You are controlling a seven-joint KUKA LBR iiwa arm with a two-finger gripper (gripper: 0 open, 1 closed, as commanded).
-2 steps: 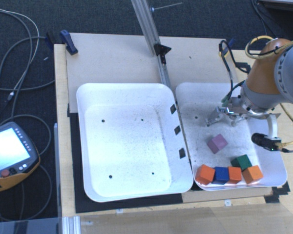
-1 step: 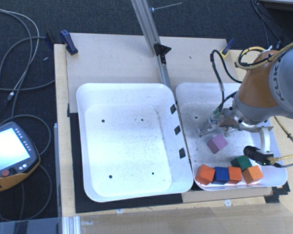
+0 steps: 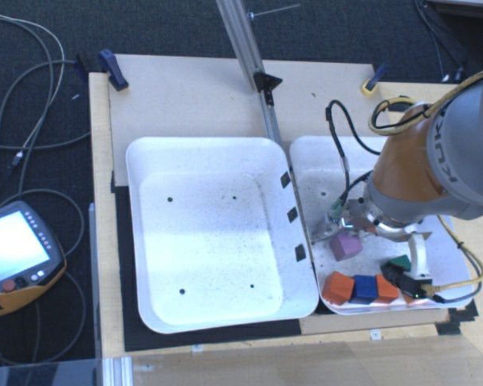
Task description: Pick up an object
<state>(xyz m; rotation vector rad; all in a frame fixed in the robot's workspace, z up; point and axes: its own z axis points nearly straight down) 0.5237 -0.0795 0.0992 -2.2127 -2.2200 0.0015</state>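
My gripper [image 3: 348, 225] sits low in the right-hand shallow white bin [image 3: 314, 163], right of frame centre, under my grey wrist and its orange band; whether it is released or clenched I cannot tell, since the wrist hides it from above; just below it lies a small mauve block [image 3: 346, 247], close to or touching the tool, and nothing shows it grasped; further down, along the bin's lower wall, an orange block [image 3: 338, 288], a blue block [image 3: 365, 289] and another orange block [image 3: 385, 290] lie in a row, with a dark green piece [image 3: 400, 262] just above them; I judge this the reach-and-close step on the mauve block; next comes a firm close, then a straight lift; white letters on my arm read "KU".
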